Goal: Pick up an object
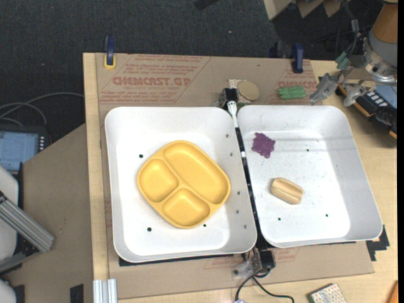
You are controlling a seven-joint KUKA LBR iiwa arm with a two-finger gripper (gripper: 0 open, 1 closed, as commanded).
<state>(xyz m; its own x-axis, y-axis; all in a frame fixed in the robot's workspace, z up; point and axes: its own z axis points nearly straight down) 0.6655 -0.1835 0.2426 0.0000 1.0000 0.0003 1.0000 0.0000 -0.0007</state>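
In the right bin (353, 169), a purple crumpled object (263, 144) lies near the far left corner. A tan, bread-roll-shaped object (286, 190) lies nearer the middle front. A yellow three-compartment plate (183, 183) rests in the left bin (120, 169). My gripper (334, 92) hangs beyond the right bin's far edge at the upper right, well apart from both small objects. It stands open with nothing between its fingers.
A green object (291, 93) and a round tan disc (248, 91) sit on the cardboard bench behind the bins. Blue clamps (110, 51) hold the board's far edge. Cables and equipment crowd the far right.
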